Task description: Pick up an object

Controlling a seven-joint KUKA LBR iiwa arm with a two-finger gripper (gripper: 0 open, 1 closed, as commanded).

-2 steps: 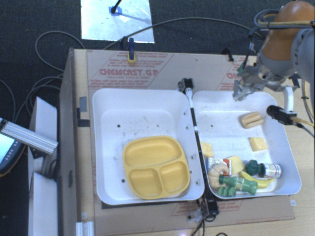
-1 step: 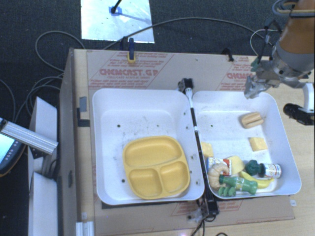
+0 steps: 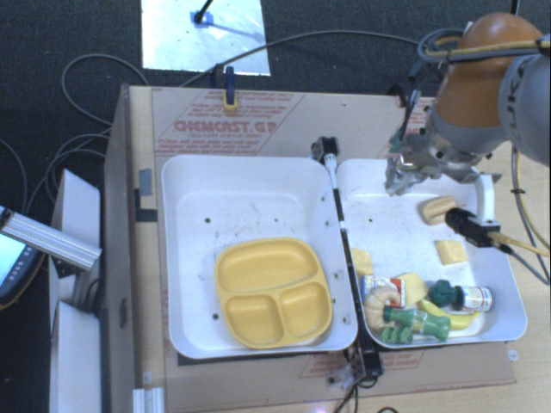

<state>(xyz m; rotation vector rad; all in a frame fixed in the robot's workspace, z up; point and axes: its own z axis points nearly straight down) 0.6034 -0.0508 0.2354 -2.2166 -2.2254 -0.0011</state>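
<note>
now gripper (image 3: pixel 402 181) hovers just left of bread piece (image 3: pixel 436 208); grip state unclear.

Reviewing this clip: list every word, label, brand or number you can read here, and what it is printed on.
"CHEMCAST GP": red print on the brown sheet behind the bins; the smaller red lines around it are too blurred to read.
Label on the small bottle in the right bin: too small to read.
</note>
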